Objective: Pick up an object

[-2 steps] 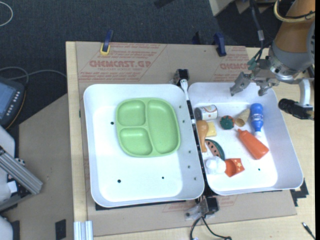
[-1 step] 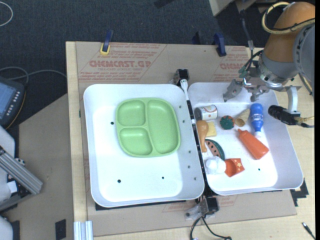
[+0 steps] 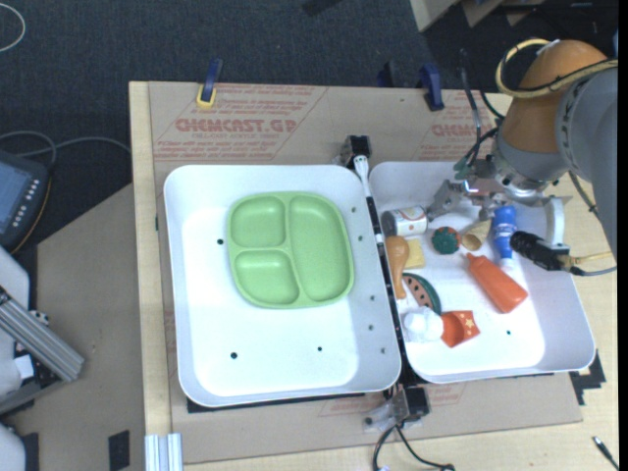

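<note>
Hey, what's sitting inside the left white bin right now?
The left shallow white bin holds one light green plastic plate with three compartments, lying flat. Its compartments look bare. A few small dark dots mark the bin floor. Whatever lies under the plate is covered.

Two bins side by side on the bench. In the left bin, a divided plate near the middle. In the right bin, toys bunched along its left edge and toward the far side.
</note>
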Action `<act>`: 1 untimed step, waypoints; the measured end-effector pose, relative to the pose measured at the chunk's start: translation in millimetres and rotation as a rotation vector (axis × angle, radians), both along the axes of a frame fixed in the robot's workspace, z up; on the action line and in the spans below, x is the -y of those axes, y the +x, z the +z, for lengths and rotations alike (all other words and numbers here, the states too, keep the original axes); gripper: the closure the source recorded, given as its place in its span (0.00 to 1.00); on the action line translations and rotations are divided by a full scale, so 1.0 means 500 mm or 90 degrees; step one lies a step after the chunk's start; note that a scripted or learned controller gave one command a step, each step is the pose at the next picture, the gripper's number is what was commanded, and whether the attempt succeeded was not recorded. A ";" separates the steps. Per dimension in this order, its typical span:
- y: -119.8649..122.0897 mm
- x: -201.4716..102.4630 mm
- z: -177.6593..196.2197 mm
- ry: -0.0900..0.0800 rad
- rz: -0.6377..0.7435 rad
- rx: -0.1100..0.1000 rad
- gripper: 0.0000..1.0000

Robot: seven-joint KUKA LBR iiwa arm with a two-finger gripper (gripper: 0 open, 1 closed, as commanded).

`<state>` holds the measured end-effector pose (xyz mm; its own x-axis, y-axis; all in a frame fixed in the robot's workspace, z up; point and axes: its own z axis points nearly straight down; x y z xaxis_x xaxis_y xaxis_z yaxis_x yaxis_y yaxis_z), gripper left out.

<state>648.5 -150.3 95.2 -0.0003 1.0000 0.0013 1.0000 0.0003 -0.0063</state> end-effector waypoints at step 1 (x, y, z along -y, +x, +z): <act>0.000 -0.002 -0.022 -0.001 0.001 0.002 0.00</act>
